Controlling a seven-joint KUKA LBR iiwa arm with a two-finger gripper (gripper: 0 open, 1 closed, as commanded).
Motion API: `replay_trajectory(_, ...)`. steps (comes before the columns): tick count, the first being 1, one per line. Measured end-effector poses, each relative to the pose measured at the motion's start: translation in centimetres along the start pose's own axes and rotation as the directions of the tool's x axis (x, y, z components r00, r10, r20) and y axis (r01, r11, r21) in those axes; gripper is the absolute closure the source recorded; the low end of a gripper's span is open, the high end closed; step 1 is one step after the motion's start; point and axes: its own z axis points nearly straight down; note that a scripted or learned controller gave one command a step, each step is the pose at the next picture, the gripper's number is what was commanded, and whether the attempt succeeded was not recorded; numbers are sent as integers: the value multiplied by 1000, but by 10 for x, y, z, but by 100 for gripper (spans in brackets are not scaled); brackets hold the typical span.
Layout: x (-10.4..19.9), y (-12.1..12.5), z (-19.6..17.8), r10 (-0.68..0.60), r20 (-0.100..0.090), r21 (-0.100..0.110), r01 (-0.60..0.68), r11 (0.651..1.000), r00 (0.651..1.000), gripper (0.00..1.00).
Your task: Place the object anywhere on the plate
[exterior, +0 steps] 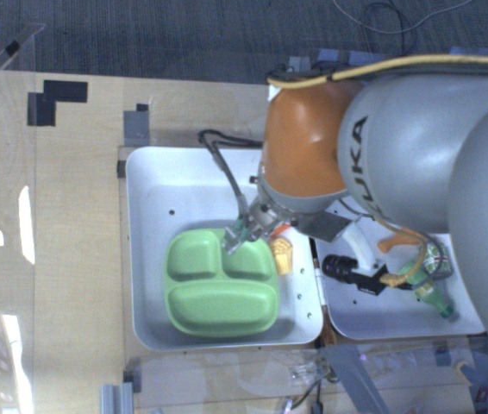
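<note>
A green divided plate (220, 283) lies in the left white bin (153, 231). My gripper (242, 233) hangs over the plate's upper right compartment, close to its surface. A small yellow and orange object (281, 254) sits just past the plate's right rim, below and to the right of the gripper. I cannot make out whether it rests on the bin floor or touches the plate's edge. The grey arm with its orange band (313, 145) covers the far right part of this bin.
The right bin (356, 322) holds an orange curved piece (397, 241) and a green item (441, 305) near its front right. The arm's body hides most of that bin. A black cable (218, 158) runs across the left bin's far side.
</note>
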Motion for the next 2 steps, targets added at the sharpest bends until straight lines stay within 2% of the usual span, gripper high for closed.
replay_trajectory(1,-68,-86,-86,-88,4,-3,88,996,996,100)
replay_trajectory(2,-21,-53,19,31,-1,3,-31,1000,1000,100)
